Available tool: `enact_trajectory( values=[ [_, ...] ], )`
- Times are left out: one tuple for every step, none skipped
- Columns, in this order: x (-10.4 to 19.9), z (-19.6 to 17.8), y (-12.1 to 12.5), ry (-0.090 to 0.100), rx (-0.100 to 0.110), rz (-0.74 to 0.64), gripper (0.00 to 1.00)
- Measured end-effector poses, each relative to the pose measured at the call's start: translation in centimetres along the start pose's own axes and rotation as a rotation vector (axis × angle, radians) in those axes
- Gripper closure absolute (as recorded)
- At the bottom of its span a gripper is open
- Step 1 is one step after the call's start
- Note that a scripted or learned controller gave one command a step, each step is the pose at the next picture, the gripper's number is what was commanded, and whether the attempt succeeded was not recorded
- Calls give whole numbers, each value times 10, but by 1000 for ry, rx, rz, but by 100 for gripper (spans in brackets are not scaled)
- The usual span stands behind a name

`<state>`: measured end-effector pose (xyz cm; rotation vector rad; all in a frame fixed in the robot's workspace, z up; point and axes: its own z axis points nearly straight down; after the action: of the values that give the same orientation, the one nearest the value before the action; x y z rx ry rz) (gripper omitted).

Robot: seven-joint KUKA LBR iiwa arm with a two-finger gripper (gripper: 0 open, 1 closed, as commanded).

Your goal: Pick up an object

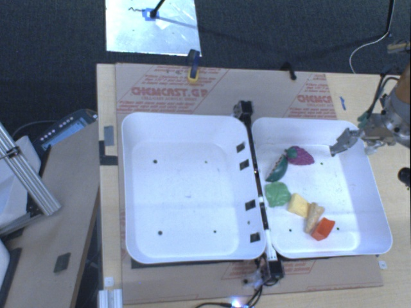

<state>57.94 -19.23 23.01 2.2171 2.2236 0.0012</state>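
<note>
A: What lies nearest in the right bin [379, 226]?
B: By its front edge, an orange-red block [323, 228], with a tan stick [313, 216] touching its left side. Just behind, a yellow piece [297, 205] beside a green lump [277, 194], which sits near the bin's left wall.
A: And further back?
B: A dark green leaf shape [278, 167] touching a purple, bumpy fruit [300, 156], mid-bin toward the rear.
A: The gripper [340, 143]?
B: Over the right bin's back right part, apart from every item. Nothing is in it; whether it's wide or narrow I can't tell.
A: The surroundings?
B: The left bin [138, 172] sits beside the right one, both on a cardboard sheet [167, 88] on a pale bench [106, 101], with dark carpet behind. A shiny plate [151, 18] lies at the far edge.
A: Any writing?
B: Red print on the cardboard, seemingly "CHEMCAST", partly blurred
</note>
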Motion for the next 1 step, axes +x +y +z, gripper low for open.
enact_trajectory(
  values=[
    [20,115,-6,4,10,-1,0]
  ],
)
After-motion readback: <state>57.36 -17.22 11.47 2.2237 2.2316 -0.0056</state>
